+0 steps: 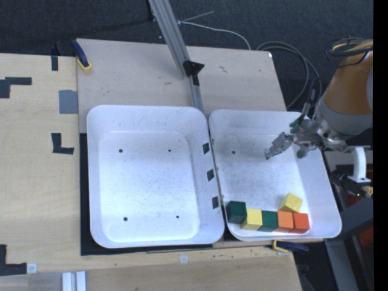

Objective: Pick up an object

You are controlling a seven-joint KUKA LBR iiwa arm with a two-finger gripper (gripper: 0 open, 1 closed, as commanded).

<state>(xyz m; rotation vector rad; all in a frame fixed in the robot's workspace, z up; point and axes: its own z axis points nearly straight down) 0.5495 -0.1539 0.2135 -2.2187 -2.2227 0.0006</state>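
Several small blocks lie along the front edge of the right bin (315, 180): a green block (236, 211), a yellow block (253, 217), a dark green block (269, 219), an orange block (285, 220) and a red-orange block (301, 222). A second yellow block (292, 202) rests tilted just behind the orange one. My gripper (285, 152) hangs over the middle right of this bin, well behind the blocks. It is open, with nothing between its fingers.
The left bin (97, 162) adjoins the right one, with black clips along the shared rim. A slanted metal rail (176, 35) runs down from the top to the bins' junction. Cables (291, 53) lie behind the right bin.
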